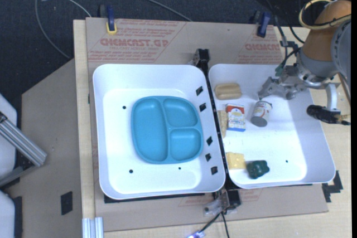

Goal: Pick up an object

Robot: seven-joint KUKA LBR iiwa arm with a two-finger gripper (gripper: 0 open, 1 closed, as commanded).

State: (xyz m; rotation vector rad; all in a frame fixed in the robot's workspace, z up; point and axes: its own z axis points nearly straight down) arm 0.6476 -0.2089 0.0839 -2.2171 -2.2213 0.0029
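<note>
**Q:** What lay in the left white bin (106,120)?

**A:** A sky-blue plastic plate with three compartments (166,129), flat in the middle.

**Q:** And in the right white bin (312,159)?

**A:** A tan bread-like block (228,90) sat near the divider, a small red-and-blue printed carton (236,118) below it. A pale yellow sponge-like block (235,160) and a dark green lump (257,169) rested near the front rim. A small silver can (260,112) stood tilted just right of the carton.

**Q:** The arm?

**A:** Its two-finger gripper (273,88) hung just above the can; how wide its fingers stood could not be told, and nothing was seen between them.
</note>
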